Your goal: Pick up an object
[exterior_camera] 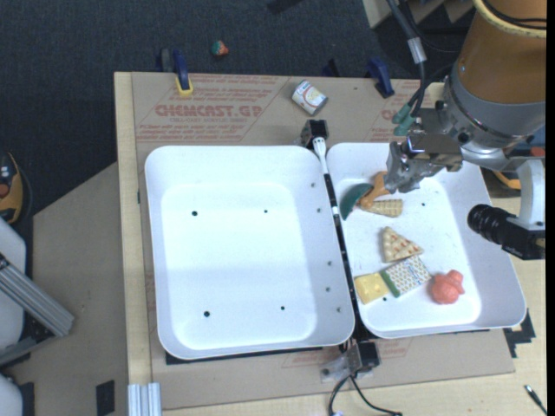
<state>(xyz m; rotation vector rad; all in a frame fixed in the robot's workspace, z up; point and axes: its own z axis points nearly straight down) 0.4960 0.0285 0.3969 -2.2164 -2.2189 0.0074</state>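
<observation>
Toys are lying clustered in the right bin [499, 306], so the gripper [401, 180] is hovering over the orange piece [379, 183]; its grip state I cannot tell.

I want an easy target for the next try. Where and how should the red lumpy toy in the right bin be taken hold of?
Grip the red lumpy toy across its rounded middle, coming straight down from above. It lies apart from the checkered block, with bare bin floor around it, so the tool probably has room either side.
</observation>
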